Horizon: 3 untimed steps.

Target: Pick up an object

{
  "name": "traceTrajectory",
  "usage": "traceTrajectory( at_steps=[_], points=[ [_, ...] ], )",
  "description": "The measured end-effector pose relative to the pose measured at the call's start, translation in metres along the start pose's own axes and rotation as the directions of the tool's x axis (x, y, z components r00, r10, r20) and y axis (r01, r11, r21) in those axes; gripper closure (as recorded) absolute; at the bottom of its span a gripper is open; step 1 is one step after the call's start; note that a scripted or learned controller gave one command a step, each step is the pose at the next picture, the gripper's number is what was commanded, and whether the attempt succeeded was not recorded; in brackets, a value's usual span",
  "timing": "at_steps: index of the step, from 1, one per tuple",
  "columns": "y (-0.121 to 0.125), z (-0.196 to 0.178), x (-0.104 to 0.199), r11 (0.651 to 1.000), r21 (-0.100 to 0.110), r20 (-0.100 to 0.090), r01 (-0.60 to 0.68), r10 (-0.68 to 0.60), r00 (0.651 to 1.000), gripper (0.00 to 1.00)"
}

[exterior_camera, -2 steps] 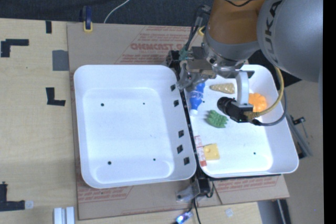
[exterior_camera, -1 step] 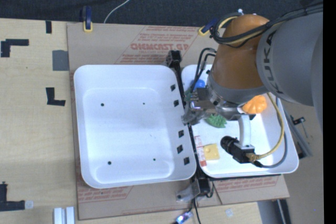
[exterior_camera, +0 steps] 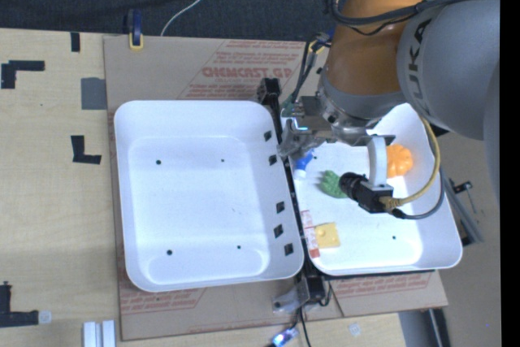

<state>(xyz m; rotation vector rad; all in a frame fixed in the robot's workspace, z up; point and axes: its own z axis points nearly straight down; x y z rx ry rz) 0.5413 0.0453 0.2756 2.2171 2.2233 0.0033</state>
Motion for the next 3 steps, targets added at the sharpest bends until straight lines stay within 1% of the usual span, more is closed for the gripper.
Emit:
traceTrajectory(
  at_steps=[1,2,3],
  points=[
    [-0.014,-0.025,0.022,1.0,0.003,-0.001,0.001,-0.001,1.0,1.0],
    [-0.031,-0.078,0.056,1.0,0.0,-0.002,0.004,-0.004,1.0,1.0],
    [-0.057,-0.185,0.035,1.0,-0.008,-0.002,-0.001,0.001,1.0,1.0]
  ],
)
